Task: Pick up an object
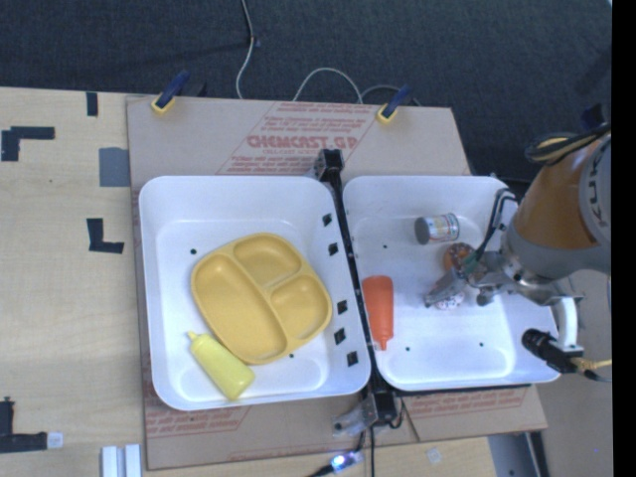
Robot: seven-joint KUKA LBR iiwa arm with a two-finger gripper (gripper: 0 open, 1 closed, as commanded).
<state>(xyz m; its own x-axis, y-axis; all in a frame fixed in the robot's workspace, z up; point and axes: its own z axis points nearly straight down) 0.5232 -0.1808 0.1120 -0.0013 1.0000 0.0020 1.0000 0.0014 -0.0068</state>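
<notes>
Item: gripper [444,294], low in right bin [497,361]; whether fingers are spread or clenched — can't tell, too small/dark. Nearby: small multicolour object [459,256] just above the fingers, poss. touching; small jar [437,229] on its side further up; carrot [379,311] left of the fingers by the divider; yellow plate [260,296] & yellow bottle [222,366] well off left in the other bin. Advice, as judgement: centre on one item w/ clearance both sides before closing, lift straight up, avoid nudging the jar — likely rolls.
</notes>
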